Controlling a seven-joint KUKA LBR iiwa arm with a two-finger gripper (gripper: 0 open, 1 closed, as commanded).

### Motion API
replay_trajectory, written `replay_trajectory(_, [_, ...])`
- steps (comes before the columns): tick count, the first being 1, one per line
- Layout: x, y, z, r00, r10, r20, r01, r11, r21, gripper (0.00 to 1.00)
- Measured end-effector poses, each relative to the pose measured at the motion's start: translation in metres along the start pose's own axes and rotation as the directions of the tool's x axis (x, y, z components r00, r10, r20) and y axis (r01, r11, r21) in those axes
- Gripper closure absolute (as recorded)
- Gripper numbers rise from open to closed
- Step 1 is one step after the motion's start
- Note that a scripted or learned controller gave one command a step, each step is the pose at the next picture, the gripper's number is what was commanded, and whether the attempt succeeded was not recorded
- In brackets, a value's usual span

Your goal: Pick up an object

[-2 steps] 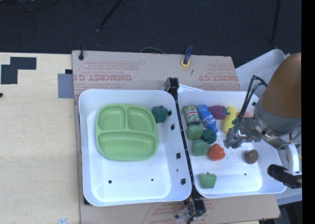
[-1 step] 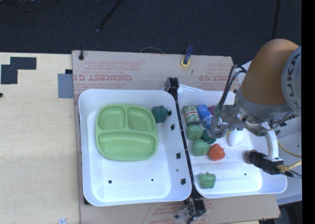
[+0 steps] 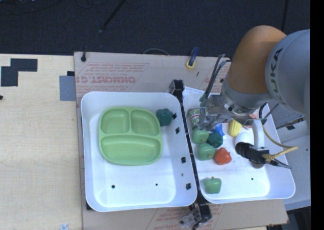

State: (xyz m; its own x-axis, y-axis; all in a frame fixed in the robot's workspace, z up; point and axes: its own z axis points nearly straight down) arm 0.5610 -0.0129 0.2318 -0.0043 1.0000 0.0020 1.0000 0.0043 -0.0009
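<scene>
Gripper (image 3: 205,123): down in the right bin (image 3: 276,186), fingers hanging right over the green pepper (image 3: 200,135); whether they're apart or together, I can't tell, the wrist and cables blur that.
Target, my guess: that green pepper, tight in a cluster at the bin's left side, a second green pepper (image 3: 205,150) just below it, a blue piece (image 3: 218,130) and a teal piece (image 3: 215,140) crowding its right.
Risk one: neighbours touching, so a finger may land on the wrong toy and shove it aside.
Risk two: smooth, rounded plastic, likely to squirt out of a pinch.
Risk three: the bin divider (image 3: 187,138) sits just beside, little room for the left finger.
Other toys: red pepper (image 3: 223,157), glossy, lumpy; lone pepper (image 3: 213,185) near the front, well apart, easier pickings.
Left bin (image 3: 96,183): green tray (image 3: 130,136), matte, three compartments; dark teal toy (image 3: 164,117) touching its corner.
</scene>
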Motion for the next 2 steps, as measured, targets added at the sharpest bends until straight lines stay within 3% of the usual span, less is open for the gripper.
replay_trajectory(2, [0.041,0.08,0.002,1.0,0.003,0.002,-0.003,1.0,-0.001,1.0])
